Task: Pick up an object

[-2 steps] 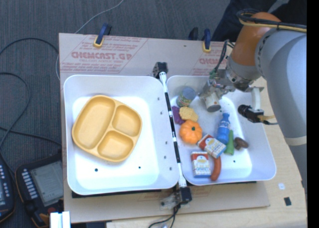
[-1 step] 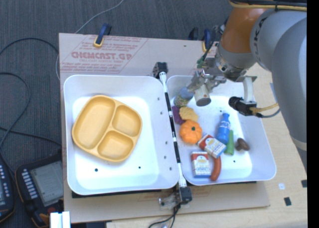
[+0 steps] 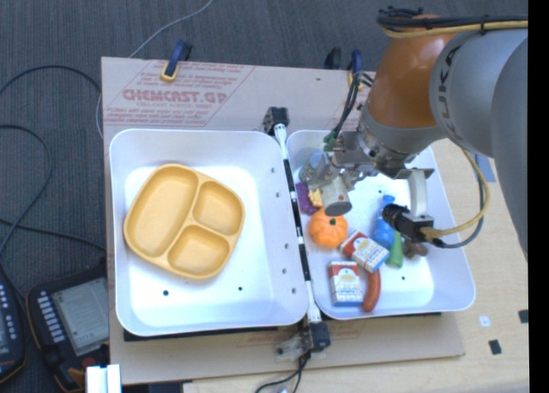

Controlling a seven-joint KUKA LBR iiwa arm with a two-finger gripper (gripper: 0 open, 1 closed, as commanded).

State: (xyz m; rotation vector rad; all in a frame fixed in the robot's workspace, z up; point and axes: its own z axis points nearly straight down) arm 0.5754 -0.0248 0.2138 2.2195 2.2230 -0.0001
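while the gripper [image 3: 336,194] hangs over the right bin [image 3: 446,293], just above the small orange pumpkin [image 3: 328,230], i cannot tell how its fingers stand; nothing visibly held.

Two white bins sat side by side: the left bin [image 3: 137,297] and the right bin [image 3: 446,293]. One yellow divided tray [image 3: 184,220] with three compartments lay at centre left. At lower right were one orange toy fruit [image 3: 327,230], two small cartons [image 3: 346,283] [image 3: 369,253] and one red sausage [image 3: 371,292].
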